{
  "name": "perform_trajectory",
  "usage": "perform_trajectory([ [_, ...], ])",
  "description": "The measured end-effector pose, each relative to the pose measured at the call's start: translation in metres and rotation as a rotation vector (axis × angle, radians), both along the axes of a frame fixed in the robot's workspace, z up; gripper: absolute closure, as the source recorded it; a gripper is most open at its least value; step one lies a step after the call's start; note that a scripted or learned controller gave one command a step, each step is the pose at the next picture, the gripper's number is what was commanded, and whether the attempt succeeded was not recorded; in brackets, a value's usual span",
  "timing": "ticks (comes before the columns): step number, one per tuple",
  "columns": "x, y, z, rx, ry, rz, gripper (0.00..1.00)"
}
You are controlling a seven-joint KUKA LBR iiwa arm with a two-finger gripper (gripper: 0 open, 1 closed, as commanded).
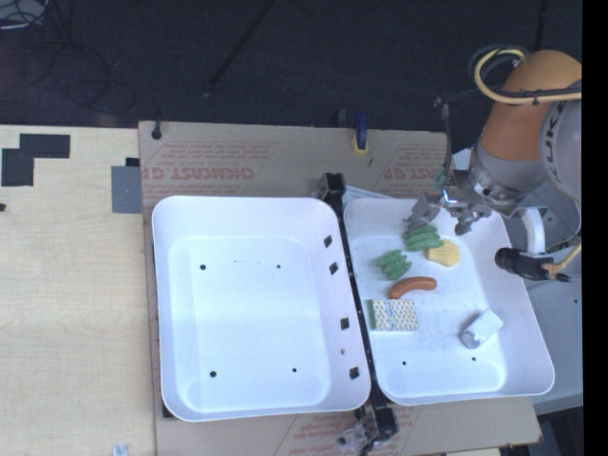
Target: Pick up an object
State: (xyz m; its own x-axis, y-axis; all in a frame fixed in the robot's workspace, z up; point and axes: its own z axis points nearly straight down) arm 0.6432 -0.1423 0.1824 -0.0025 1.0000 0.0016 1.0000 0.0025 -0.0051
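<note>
My gripper [441, 220] hangs over the back part of the right bin [518, 369], its fingers [416, 218] spread open with nothing between them. Just below its left finger lies a green piece [422, 238], with a yellow piece [444, 253] beside it. A second green piece [392, 262] lies further left. In front of them rest an orange sausage [412, 287], a white pad with green dots [393, 315] and a pale grey block [481, 328].
The left bin [190, 226] adjoins the right one along a black clamped divider [344, 283]. Both stand on a cardboard sheet [247, 160]. Bare bin floor lies in front of the objects at the right bin's near side.
</note>
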Motion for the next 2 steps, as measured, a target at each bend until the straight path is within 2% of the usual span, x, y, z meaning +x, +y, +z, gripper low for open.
perform_trajectory([
  [1, -0.001, 0.047, -0.051, 0.002, 0.003, 0.001, 0.0],
  [2, -0.093, 0.061, -0.004, 0.001, 0.002, -0.005, 0.0],
])
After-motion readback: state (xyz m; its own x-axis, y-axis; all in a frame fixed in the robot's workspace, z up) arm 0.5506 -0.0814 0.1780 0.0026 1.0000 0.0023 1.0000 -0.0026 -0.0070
